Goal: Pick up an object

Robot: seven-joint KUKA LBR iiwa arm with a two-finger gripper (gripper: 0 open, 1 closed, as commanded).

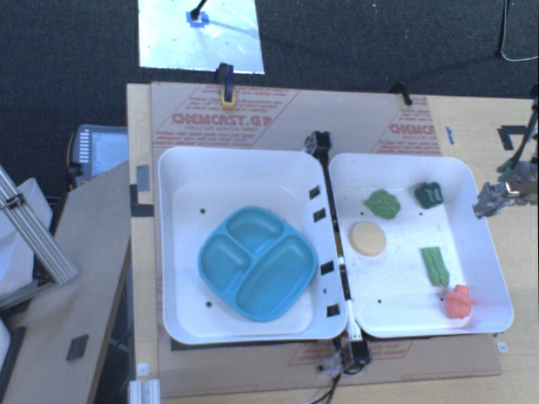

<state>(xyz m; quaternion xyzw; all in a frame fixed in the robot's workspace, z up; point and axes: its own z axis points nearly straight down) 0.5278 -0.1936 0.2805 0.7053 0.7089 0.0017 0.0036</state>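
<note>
Camera view, looking down at a slant on the bench (472,116) w/ two shallow white bins side by side.

Left bin (181,225): holds a blue divided plate (256,262), three compartments, sitting roughly mid-bin and turned at an angle. Nothing lies on the plate.

Right bin (472,305): five small items. A light green leafy piece (382,204) sits in the upper middle. A darker green pepper-like piece (429,194) is to its right, near the top right corner, apart from the leafy one. A pale round cookie-like disc (368,238) lies just below the leafy piece, close to the bin's left wall. A long green veg piece (434,265) lies lengthwise toward the right side, lower down. An orange-red piece (457,302) sits just below it, near the bottom right corner; whether the two touch can't be made out.

Gripper (491,200) comes in from the right edge, at or just beyond the right bin's right rim, level w/ the dark green piece but apart from it. It's small and partly cropped; can't tell how the gripper is set, and nothing is visibly in its grasp. All five items lie on the bin floor.

Clips run along the seam btwn the two bins. A cardboard sheet w/ red print (221,118) lies under both bins. A shiny metal panel (200,23) lies on the dark floor beyond the bench.
</note>
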